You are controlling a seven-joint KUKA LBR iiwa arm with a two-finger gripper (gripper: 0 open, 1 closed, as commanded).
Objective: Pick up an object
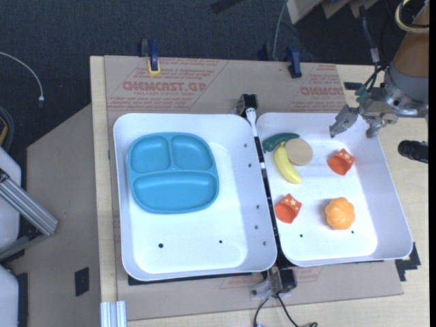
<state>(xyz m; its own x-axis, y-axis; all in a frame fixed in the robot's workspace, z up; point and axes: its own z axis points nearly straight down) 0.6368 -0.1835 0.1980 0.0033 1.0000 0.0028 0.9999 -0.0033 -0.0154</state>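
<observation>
The right bin [381, 203] holds a yellow banana [286, 164], a tan round piece [299, 152], a dark green piece [279, 140], two small red pieces [340, 161] [288, 208] and an orange pumpkin-like piece [339, 213]. My gripper [357, 124] hangs open over the bin's far right part, above and just behind the upper red piece, with nothing between its fingers.
A blue divided plate [174, 172] lies in the left bin [191, 251]. Clamps [154, 54] [293, 60] hold the board at its far edge. A black divider with a connector [249, 105] runs between the bins.
</observation>
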